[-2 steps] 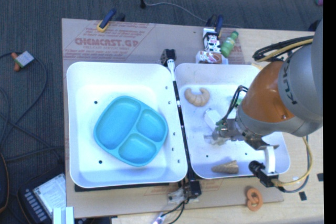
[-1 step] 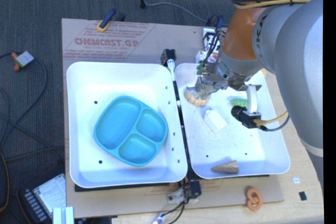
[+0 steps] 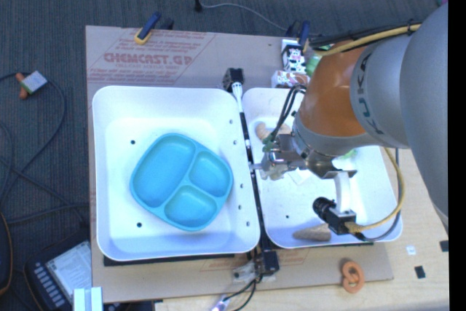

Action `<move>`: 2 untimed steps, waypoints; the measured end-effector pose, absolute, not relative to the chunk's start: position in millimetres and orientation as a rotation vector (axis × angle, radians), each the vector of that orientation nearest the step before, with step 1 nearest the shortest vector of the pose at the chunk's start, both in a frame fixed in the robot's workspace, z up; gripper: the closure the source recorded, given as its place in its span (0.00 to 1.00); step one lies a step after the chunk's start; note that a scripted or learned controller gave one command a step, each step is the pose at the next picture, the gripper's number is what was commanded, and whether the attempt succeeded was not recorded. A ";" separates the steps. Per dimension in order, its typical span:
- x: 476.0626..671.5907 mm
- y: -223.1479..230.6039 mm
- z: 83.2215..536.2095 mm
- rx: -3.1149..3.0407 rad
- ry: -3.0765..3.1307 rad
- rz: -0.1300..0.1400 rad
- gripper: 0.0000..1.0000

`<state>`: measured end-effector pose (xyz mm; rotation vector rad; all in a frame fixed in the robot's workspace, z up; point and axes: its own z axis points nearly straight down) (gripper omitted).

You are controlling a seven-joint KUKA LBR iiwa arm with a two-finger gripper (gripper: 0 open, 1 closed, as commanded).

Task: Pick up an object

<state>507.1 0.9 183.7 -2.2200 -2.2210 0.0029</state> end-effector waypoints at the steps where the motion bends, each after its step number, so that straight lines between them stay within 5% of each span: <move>1: 596.8 20.8 184.2 -2.221 -2.223 0.002 1.00; 2: 496.6 -41.7 183.9 -2.224 -2.219 0.004 1.00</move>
